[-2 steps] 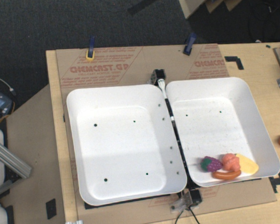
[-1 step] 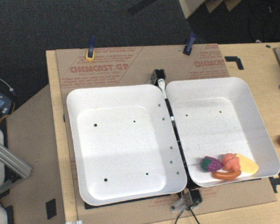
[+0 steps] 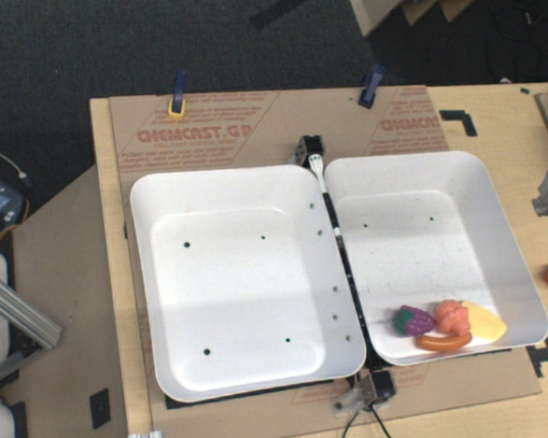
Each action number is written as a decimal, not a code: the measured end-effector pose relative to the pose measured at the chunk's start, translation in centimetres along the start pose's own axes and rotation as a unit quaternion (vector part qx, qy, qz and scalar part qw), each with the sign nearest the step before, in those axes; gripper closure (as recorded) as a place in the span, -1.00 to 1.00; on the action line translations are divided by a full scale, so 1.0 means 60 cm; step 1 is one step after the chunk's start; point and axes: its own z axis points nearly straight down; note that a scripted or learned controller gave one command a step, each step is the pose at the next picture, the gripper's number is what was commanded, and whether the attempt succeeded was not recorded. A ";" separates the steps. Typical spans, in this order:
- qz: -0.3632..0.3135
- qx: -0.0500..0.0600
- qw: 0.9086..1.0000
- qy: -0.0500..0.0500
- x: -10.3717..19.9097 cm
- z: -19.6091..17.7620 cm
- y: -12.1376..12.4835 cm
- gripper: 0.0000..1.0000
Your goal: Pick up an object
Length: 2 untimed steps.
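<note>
Picking from this clump is risky. The purple grapes [image 3: 414, 321], red-pink toy [image 3: 454, 316], yellow piece [image 3: 487, 325] and orange sausage [image 3: 444, 342] all touch, jammed into the right bin's [image 3: 412, 185] front corner. A descent could hit the wall or drag a neighbour. The grey bit at the view's right edge is likely the pincer [image 3: 546, 194]; can't tell whether it's open or closed. The clump sits left of it, toward the front. The sausage's long axis follows the front wall, one end pointing pincer-side.
</note>
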 end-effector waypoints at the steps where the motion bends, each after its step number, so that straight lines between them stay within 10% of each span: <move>1: -0.001 -0.005 1.000 -0.003 -0.001 -0.023 0.004 1.00; 2: -0.001 -0.007 1.000 -0.004 -0.001 -0.041 0.005 1.00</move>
